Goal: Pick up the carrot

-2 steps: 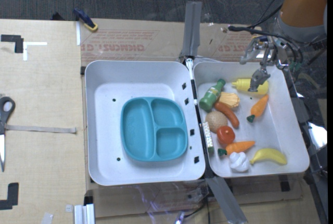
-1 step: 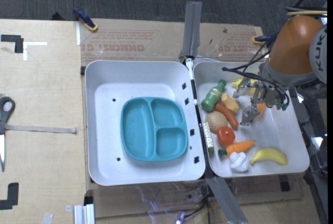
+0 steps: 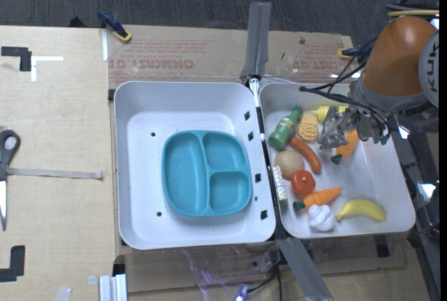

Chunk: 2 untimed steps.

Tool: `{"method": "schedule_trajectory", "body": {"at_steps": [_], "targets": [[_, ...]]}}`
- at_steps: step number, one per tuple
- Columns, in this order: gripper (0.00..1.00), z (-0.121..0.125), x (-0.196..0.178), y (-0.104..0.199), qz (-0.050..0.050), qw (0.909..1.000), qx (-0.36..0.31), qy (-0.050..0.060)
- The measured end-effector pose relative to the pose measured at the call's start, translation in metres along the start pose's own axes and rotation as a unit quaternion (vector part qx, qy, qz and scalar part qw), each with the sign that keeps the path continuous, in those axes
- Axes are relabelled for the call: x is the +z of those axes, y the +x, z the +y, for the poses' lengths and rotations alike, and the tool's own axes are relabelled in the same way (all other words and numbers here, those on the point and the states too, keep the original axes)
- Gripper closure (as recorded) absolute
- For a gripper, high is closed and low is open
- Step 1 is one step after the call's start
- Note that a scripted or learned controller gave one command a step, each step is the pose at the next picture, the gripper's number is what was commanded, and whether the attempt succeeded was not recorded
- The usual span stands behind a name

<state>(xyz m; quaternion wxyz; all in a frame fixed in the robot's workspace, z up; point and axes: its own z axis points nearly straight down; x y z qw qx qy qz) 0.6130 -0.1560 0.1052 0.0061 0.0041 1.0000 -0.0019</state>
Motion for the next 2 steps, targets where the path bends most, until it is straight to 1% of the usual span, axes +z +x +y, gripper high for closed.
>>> {"method": "schedule_trajectory", "body": {"at_steps": [1,2], "targets": [[1.0,0.0,-0.011,-0.002,-0.003,1.0,-0.001,0.001],[1.0,-0.065,0.011,-0.012,0.001,0.9267,-0.376,-0.004]]}}
